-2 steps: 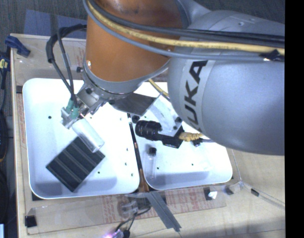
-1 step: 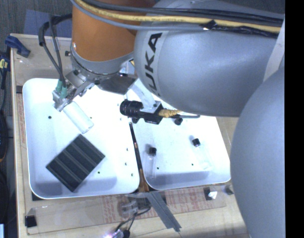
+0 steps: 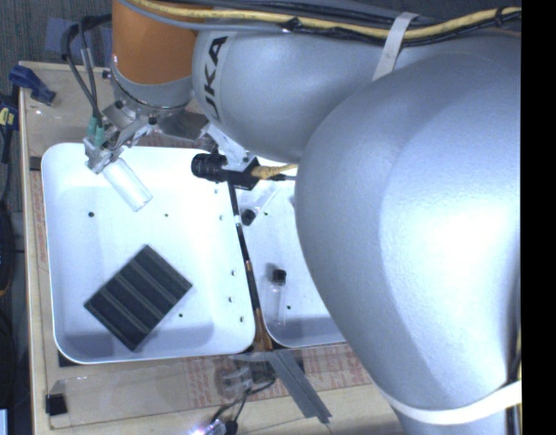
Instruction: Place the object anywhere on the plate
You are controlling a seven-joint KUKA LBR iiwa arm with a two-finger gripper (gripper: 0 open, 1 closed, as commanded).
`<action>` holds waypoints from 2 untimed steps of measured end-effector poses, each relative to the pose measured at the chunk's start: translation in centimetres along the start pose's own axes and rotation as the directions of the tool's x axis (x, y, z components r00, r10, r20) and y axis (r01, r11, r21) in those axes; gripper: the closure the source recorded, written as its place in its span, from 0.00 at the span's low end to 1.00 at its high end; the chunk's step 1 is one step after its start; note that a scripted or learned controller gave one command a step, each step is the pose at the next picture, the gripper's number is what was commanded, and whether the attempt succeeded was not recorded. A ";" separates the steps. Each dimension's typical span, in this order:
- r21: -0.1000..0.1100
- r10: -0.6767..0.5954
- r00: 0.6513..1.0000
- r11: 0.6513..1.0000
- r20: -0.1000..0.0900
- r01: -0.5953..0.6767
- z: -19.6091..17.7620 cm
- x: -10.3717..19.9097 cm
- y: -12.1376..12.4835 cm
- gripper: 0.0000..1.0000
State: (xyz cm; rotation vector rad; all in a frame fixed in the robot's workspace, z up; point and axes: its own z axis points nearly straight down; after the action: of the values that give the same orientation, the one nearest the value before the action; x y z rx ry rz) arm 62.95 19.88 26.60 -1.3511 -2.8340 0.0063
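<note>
Camera view has my gripper point(image 3: 103, 155) at the far left corner of the left bin point(image 3: 60, 243), just under my orange band point(image 3: 155, 39). A clear, pale cylinder-like object point(image 3: 130, 186) slants down from my fingertips, its upper end between them, so I am grasping it. The dark ribbed plate point(image 3: 139, 296) lies flat in the near part of the same bin, well apart from the object. My grey arm point(image 3: 404, 198) covers most of the right bin point(image 3: 291, 320).
</note>
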 end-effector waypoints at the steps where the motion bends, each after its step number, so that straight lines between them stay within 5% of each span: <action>1: -0.001 -0.470 0.883 0.883 0.000 0.470 1.1 1.1 -10.4 1.00; 2: -0.004 -0.672 0.741 0.741 0.006 0.672 -2.9 2.7 -3.7 1.00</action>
State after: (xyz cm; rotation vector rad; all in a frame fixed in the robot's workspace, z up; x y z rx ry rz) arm 58.37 19.64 29.53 -0.2405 -3.1351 -0.0005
